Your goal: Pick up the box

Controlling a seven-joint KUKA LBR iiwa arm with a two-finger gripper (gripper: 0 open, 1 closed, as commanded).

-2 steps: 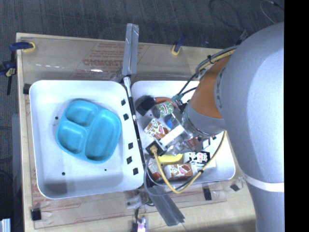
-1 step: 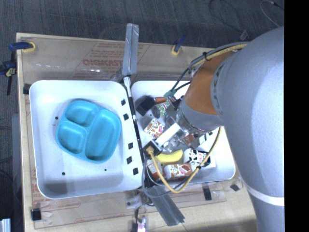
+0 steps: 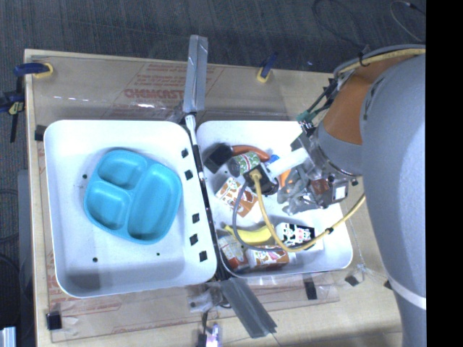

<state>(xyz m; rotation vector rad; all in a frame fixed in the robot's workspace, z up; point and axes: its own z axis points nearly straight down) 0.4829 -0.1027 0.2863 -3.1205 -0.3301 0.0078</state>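
The right bin [image 3: 340,255] holds a heap of small items. A small box with a black-and-white cow pattern [image 3: 296,233] lies near the bin's right front. A brown-and-white carton [image 3: 233,192] lies left of the middle. My gripper [image 3: 302,194] is low in the right half of the bin, just above and behind the cow-pattern box, under the grey arm with its orange band [image 3: 347,118]. Nothing shows as held in it.
A yellow banana [image 3: 253,233], a dark can [image 3: 246,165], a black block [image 3: 217,155] and a red-labelled bottle [image 3: 266,256] crowd the right bin, with a yellow cable [image 3: 264,208] looping over them. The left bin [image 3: 65,266] holds a blue divided plate [image 3: 134,195].
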